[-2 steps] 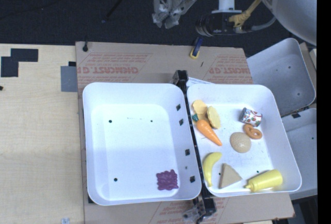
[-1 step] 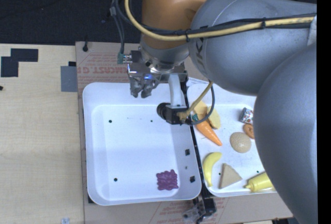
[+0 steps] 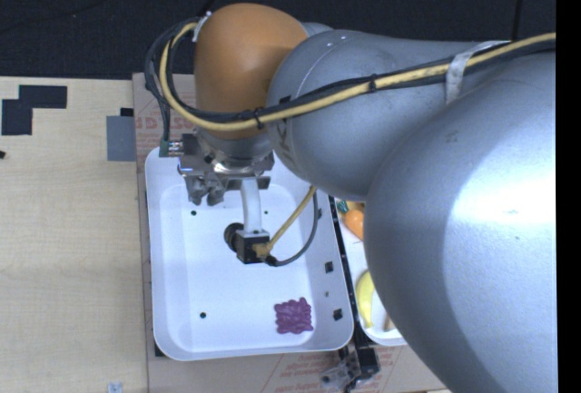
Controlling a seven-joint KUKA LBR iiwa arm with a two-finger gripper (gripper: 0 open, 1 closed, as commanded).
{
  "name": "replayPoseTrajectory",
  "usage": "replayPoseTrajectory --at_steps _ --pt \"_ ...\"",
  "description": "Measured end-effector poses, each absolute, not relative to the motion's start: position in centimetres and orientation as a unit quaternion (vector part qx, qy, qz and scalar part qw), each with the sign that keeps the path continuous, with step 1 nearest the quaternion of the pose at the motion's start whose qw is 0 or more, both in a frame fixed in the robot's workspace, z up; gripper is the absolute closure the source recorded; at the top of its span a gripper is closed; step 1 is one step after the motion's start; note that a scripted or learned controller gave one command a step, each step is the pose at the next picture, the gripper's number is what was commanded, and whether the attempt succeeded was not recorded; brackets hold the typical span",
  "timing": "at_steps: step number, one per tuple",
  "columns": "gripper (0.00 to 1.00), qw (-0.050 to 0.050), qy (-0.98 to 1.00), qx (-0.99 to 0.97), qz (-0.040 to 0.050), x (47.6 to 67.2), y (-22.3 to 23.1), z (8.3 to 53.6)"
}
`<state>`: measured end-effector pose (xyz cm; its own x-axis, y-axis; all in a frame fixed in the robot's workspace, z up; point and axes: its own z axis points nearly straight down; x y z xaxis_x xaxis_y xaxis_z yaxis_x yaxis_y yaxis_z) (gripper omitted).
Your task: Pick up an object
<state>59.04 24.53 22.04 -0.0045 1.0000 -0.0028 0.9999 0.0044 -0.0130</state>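
Approaching step judged in hand | end effector (image 3: 211, 190) held over white bin (image 3: 182, 291), opening cannot be told | descent onto purple object (image 3: 293, 316) likely required

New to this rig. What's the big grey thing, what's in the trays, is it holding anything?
One camera above the bench looks down at a slant. The grey shape with the orange band is a robot arm reaching in from the right. Its gripper hangs over the left bin's far end. A purple lump lies in that bin's near right corner, apart from the gripper. The arm hides most of the right bin; an orange thing and a yellow thing peek out. Nothing visibly held.
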Motion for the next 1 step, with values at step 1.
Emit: replayPoseTrajectory --at_steps 1 --pt "1.00 -0.002 -0.709 -0.706 -0.0071 54.48 24.34 39.12"
